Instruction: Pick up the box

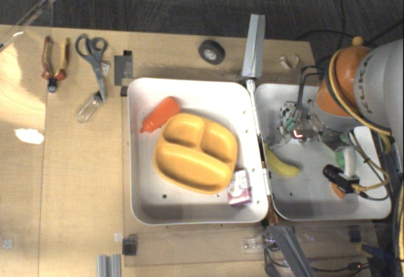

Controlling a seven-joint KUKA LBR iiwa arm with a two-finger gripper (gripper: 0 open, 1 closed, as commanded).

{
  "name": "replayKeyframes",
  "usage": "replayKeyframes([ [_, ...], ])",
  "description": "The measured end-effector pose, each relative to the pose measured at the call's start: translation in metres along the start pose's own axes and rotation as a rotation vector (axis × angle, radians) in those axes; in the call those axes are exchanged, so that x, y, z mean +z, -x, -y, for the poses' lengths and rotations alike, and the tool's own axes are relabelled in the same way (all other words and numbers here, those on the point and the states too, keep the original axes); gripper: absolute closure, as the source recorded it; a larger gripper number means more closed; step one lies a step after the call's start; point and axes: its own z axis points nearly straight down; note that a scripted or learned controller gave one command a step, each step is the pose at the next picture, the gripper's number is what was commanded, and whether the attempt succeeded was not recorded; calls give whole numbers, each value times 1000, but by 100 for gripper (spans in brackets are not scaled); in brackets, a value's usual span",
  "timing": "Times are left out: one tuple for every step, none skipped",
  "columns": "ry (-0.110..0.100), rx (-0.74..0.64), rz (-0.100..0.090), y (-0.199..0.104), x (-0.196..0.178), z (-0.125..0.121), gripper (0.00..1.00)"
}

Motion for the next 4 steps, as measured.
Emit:
replayKeyframes([
  [-9, -140, -1, 27, 4, -77, 0],
  [-7, -120, -1, 6, -93, -9, 0],
  [-7, -61, -1, -10, -6, -42, 0],
  [0, -66, 2, -11, -18, -45, 100],
])
